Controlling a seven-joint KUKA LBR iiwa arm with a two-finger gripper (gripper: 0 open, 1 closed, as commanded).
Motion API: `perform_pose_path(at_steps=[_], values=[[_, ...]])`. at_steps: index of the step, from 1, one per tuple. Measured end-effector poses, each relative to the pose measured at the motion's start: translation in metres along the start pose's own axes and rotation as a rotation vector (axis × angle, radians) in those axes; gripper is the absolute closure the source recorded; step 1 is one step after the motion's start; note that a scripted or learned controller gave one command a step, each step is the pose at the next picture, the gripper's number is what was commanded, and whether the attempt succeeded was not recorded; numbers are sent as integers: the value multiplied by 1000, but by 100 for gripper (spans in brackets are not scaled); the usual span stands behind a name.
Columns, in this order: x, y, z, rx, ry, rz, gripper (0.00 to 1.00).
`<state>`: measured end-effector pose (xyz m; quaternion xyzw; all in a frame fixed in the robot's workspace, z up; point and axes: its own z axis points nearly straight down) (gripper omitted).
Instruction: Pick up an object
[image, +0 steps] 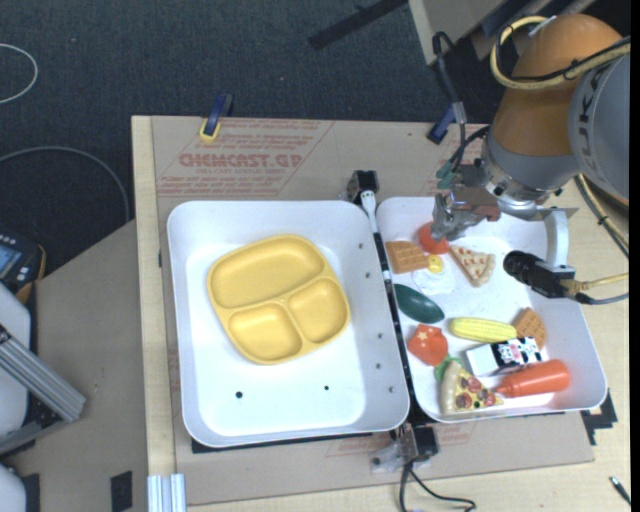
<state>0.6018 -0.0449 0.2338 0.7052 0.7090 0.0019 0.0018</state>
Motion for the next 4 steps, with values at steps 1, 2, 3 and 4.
perform_pose_path(at_steps=[1,2,3,4], values=[[44,35,17,1,0,0,100],[52,35,19,3,-1,4,100],[52,41,-2,1,0,5,100],[53,35,-1,7,0,5,100]])
